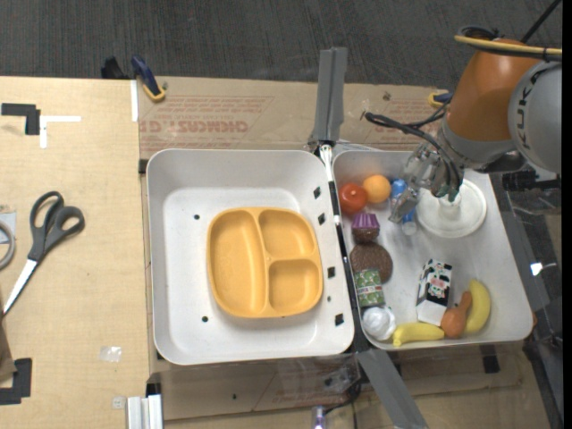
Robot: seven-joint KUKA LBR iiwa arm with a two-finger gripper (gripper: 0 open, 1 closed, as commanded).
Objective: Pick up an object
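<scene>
On the far left of the tabletop [71, 329] lies a pair of scissors [45, 231], well apart from everything else. Next comes the left bin [170, 329], holding a yellow divided plate [265, 262]. The right bin [509, 302] carries the clutter: a red tomato [354, 195] touching an orange [376, 189] near the top wall, a purple item [365, 228] and a brown round thing [371, 259] below them, a green-labelled bottle [371, 293], then a small carton [435, 285], a carrot [457, 315] and two bananas [480, 307] at the lower right. A white plate [456, 217] sits in the upper right.

The hand [433, 179] hangs over the upper part of the right bin, just above the white plate and beside a small blue-clear object [404, 202]. Whether it is apart or together I cannot tell; it is too blurred against the wrist.

The likeliest target, judging by position, is that bluish object or the plate. The risk is a miss: the object is small, pale and crowded by the orange and the plate's rim, so a descent could nudge it aside, or close on the rim and slip off
</scene>
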